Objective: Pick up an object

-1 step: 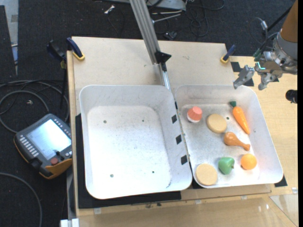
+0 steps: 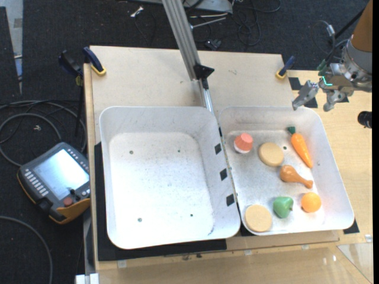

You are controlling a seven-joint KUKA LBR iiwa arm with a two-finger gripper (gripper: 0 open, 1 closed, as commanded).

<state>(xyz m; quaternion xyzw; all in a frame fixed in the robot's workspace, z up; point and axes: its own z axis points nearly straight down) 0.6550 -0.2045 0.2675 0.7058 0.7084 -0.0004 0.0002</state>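
We see the pincer (image 2: 319, 99) spread wide, holding nothing, above the right bin's (image 2: 334, 158) back corner. Inside: two cookies (image 2: 271, 154), one carrot (image 2: 302, 149), one drumstick (image 2: 294, 176).

Even, bright overhead light is washing both white bins (image 2: 160, 120) — shadows are staying soft, and the dark floor (image 2: 41, 34) is looking slightly grainy.

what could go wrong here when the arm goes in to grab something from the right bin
The gripper is open above the right bin's far rim, so a steep descent might clip that rim. The carrot, drumstick and tan disc lie close together, so the fingers could nudge a neighbour. The green piece and orange ball are rounded and may slip out.
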